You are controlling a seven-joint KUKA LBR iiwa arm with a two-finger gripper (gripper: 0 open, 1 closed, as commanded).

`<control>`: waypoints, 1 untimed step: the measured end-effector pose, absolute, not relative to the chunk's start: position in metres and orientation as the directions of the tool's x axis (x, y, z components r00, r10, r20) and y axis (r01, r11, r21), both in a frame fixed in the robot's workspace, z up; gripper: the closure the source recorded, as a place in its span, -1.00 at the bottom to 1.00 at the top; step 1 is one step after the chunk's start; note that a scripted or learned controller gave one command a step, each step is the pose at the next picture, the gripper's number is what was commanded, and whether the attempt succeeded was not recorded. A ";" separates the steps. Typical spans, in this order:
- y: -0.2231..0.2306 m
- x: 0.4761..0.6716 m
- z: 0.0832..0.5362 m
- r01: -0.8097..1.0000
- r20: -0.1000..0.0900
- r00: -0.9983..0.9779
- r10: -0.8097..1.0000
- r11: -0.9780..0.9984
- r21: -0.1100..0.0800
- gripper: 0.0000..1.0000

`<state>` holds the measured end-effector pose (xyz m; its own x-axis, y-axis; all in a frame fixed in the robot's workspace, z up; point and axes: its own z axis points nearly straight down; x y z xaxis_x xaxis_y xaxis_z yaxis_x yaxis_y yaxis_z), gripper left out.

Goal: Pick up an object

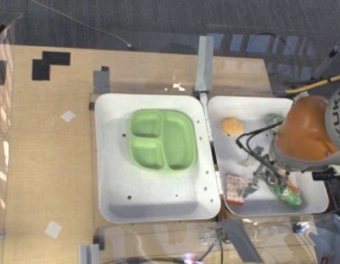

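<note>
In the right bin (318, 205), my gripper (252, 187) hangs low near the front wall, just right of a red and white packet (234, 187) lying flat. A green object with an orange tip (286, 194) lies to the gripper's right. A round tan biscuit-like piece (232, 126) rests near the bin's back left. A small green and white item (276, 121) peeks out beside the arm's orange band (306, 128), which hides much of the bin's right side. Nothing is visibly held by the gripper.
The left bin (112, 202) holds a light green divided plate (162, 139) near its middle. A ridge where the two bins meet (210, 147) runs between them. Black cables (250, 137) loop off the wrist over the right bin.
</note>
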<state>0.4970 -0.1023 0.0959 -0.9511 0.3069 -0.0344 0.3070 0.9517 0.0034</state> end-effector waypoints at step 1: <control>-0.100 0.494 0.095 0.521 -0.027 -0.853 0.521 0.853 0.005 -1.00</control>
<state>0.4942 -0.1002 0.0950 -0.8529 0.5214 -0.0274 0.5215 0.8532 0.0055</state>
